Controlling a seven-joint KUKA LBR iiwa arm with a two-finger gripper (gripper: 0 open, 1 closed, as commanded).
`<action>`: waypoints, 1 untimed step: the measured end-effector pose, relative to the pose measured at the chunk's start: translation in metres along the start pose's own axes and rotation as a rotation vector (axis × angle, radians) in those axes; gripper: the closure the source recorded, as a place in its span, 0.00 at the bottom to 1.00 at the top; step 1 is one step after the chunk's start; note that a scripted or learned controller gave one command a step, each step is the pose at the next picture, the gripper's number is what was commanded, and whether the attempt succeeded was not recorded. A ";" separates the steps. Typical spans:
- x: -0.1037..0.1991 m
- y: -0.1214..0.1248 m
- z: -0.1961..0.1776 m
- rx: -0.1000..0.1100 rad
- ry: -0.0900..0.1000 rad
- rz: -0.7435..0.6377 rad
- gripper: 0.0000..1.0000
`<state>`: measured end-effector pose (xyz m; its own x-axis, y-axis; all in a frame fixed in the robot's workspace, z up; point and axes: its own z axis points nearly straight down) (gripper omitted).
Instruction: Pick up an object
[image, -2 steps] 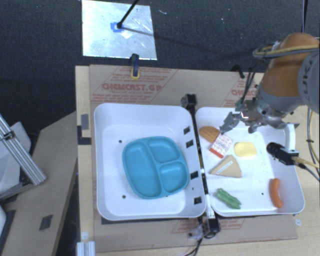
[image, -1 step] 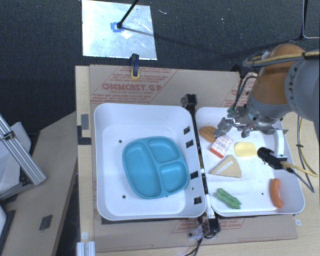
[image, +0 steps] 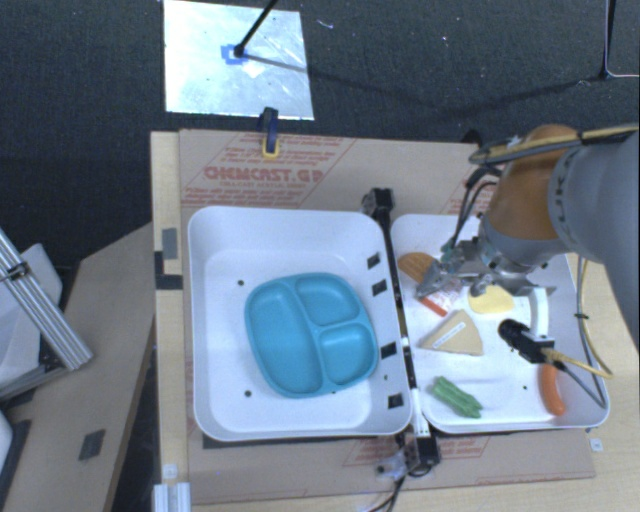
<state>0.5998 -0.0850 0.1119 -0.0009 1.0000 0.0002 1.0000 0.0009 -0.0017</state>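
My gripper is low in the right bin, near its left wall. It hangs right over a small red-orange piece and next to a brown bread-like piece. A pale yellow round piece lies just to its right. A tan cheese wedge sits in front of it. Nearer the front edge are a green vegetable and an orange sausage-like piece. Nothing shows as lifted.
The left bin holds a blue divided plate. A black divider with clips runs between the two bins. The grey arm with its orange band reaches in over the right bin's back right corner.
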 end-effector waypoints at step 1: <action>0.000 0.002 -0.013 -0.004 -0.001 0.000 1.00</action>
<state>0.6014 -0.0854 0.1251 -0.0010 1.0000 -0.0009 1.0000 0.0010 0.0027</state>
